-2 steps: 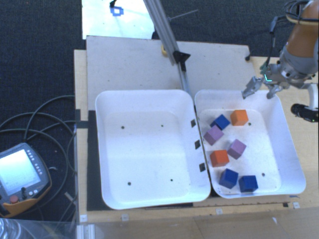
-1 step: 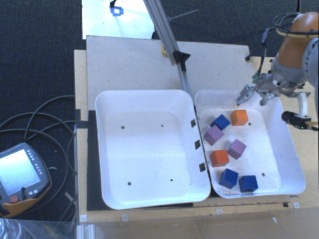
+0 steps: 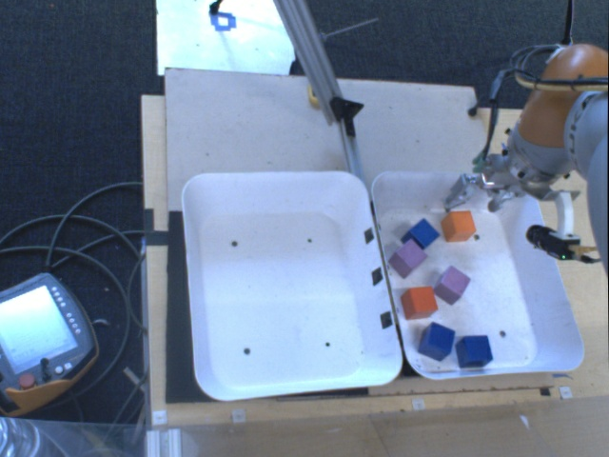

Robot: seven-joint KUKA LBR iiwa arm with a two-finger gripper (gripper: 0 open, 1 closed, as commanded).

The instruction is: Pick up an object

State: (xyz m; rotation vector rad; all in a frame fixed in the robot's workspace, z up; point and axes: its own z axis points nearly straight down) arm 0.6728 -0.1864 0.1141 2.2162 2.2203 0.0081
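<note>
No brand, label or writing can be read anywhere. The gripper [image 3: 473,191] hangs over the back of the right bin [image 3: 547,298], its 2 fingers spread with nothing between them. Just in front of it lies an orange cube [image 3: 459,226], beside a blue cube [image 3: 421,233]. A purple cube [image 3: 407,257] sits near the bin's left wall, a 2nd purple cube [image 3: 452,284] lies mid-bin touching a 2nd orange cube [image 3: 419,302], and 2 more blue cubes [image 3: 455,345] rest by the front wall. The bin's right half is bare floor. The left bin [image 3: 276,284] has its whole floor open. A slanted metal pole [image 3: 309,46] crosses the back of the bench, ending where the bins meet. Left of the bench lie black cables [image 3: 76,246] and a pendant [image 3: 40,336] with a lit screen.
</note>
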